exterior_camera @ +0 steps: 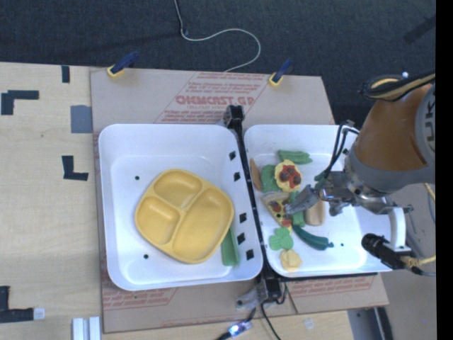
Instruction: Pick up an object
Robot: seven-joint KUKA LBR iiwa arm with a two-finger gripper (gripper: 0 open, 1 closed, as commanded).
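Reaching into the right bin (347,137), the claw (306,202) hangs low over a heap of toy food.
How far its tips are parted cannot be told, nor whether anything sits between them. A red-and-yellow piece (288,175) lies at its 11 o'clock, a dark green pod (312,237) at 6, a yellow lump (290,260) beyond. At 9 o'clock, the left bin (117,190) holds a yellow divided plate (184,215).
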